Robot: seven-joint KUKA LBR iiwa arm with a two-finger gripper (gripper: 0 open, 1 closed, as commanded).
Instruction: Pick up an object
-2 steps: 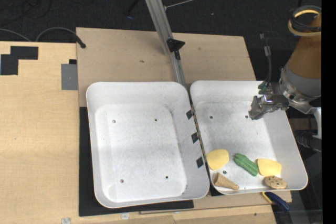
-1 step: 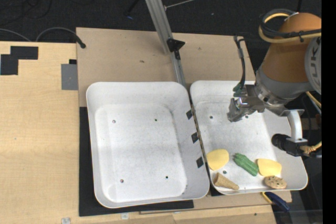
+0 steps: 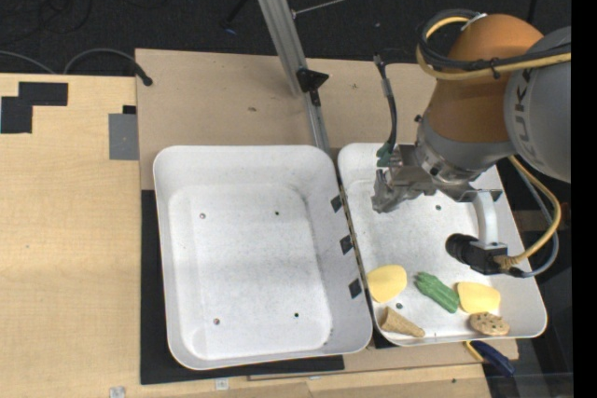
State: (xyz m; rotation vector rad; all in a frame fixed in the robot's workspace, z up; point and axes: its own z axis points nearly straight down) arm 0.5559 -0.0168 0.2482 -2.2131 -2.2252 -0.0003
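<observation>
Five small objects, among them a yellow piece [image 3: 386, 281] and a green one [image 3: 437, 291], crowd the right bin's [image 3: 438, 224] near edge, so the gripper [image 3: 387, 199], far from them and holding nothing, fingers seemingly closed, may catch two or slip.

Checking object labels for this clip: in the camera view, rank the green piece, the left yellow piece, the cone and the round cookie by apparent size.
1. left yellow piece, though green piece looks about equal, so unranked between them
2. cone
3. round cookie
</observation>
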